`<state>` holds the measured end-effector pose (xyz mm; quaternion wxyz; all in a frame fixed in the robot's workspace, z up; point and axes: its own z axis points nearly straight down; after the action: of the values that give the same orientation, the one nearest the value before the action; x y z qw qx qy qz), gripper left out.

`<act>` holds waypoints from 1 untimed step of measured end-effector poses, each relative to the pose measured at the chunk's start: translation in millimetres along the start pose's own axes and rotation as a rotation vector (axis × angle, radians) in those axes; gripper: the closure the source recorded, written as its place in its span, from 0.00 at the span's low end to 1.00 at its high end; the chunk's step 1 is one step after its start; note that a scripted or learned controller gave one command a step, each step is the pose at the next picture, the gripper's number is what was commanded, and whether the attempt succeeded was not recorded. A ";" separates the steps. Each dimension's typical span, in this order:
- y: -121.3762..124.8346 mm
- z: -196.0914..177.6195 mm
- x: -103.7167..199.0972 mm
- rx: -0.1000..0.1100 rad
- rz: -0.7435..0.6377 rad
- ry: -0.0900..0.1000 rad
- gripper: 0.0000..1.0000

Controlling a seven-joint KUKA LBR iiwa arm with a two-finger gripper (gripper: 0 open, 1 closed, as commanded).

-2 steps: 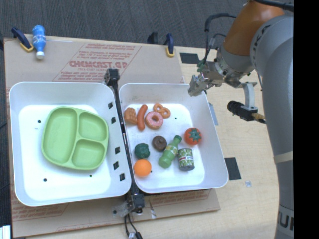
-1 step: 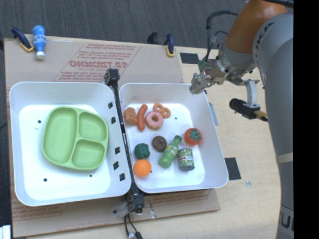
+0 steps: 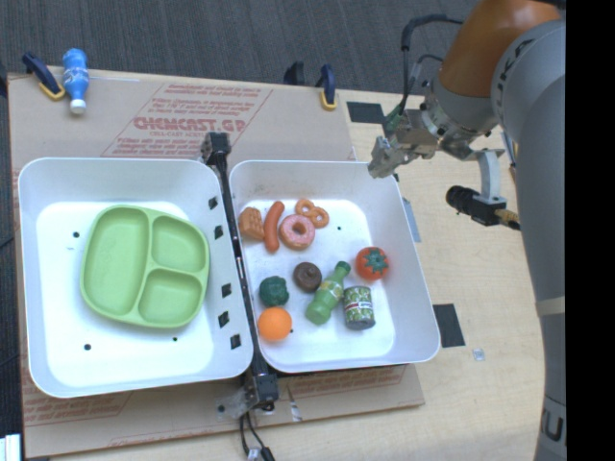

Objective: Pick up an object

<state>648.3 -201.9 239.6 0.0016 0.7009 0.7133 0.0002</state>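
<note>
The gripper (image 3: 382,157) hangs over the far right corner of the right bin (image 3: 408,257); whether it is spread or pressed together cannot be told, and nothing shows in it. The toy food lies below and left of it: a tomato (image 3: 372,263) nearest, a pretzel (image 3: 311,212) and sausage (image 3: 275,225) farther left, a can (image 3: 358,307) well below.

Small toy foods are scattered in the right bin (image 3: 408,286): a hot dog (image 3: 274,226), a pink doughnut (image 3: 296,230) and a pretzel (image 3: 311,212) toward the far side. A tomato (image 3: 372,263), a tin (image 3: 358,307), a tilted green bottle (image 3: 327,296), a chocolate doughnut (image 3: 307,277), broccoli (image 3: 274,291) and an orange (image 3: 275,325) are found nearer.
</note>
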 end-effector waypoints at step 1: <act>0.7 -10.5 0.3 -0.002 -0.004 -0.001 1.00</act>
<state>649.0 -201.6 250.1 0.0026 0.6993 0.7148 0.0005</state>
